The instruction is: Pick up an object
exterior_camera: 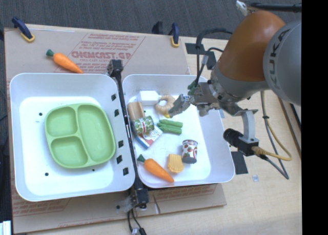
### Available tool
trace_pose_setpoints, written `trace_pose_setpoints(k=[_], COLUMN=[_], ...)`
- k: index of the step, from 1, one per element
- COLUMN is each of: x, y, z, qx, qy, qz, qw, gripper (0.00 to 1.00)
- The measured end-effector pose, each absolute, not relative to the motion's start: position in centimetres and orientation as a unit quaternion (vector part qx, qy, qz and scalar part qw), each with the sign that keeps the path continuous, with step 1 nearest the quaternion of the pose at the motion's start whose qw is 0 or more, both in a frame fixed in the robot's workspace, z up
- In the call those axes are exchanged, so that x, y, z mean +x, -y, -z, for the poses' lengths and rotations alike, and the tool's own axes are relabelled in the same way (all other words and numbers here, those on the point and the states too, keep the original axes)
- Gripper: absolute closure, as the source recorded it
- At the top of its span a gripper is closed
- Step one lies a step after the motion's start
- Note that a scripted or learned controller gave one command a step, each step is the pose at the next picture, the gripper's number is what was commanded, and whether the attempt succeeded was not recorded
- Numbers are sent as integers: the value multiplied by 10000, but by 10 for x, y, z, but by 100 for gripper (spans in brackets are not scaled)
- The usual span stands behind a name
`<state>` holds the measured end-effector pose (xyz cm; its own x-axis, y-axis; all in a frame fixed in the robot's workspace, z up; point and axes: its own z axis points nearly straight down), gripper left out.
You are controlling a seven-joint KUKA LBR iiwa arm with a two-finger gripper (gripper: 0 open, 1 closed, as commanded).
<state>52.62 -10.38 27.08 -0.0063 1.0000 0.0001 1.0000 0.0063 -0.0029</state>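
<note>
The right bin (pixel 223 163) holds several toy foods: a white block (pixel 148 96), a tan pretzel-like piece (pixel 164 105), a brown bread piece (pixel 135 110), a green can (pixel 144 125) lying on a card, green beans (pixel 170 126), a red and white can (pixel 189 151), an orange cheese wedge (pixel 175 163) and a carrot (pixel 157 170). My gripper (pixel 180 106) hangs low over the bin's upper middle, right beside the pretzel-like piece and just above the green beans. Nothing shows held in it.
The left bin (pixel 24 177) carries a green divided plate (pixel 79 135). A second carrot (pixel 64 61) lies on the cardboard behind the left bin. Blue clamps (pixel 23 28) (pixel 174 34) grip the board's far edge. Cables (pixel 271 149) trail to the right of the bins.
</note>
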Motion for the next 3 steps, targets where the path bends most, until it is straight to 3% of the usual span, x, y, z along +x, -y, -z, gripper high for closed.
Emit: trace_pose_setpoints(k=[1,2,3], x=[488,520,520], y=[118,154,153], z=[-218,-92,-102], qx=[-7048,-7048,-7026], qy=[7094,7094,7116], qz=[-13,-11,-18], qw=[10,7,11], gripper=[0,0,100])
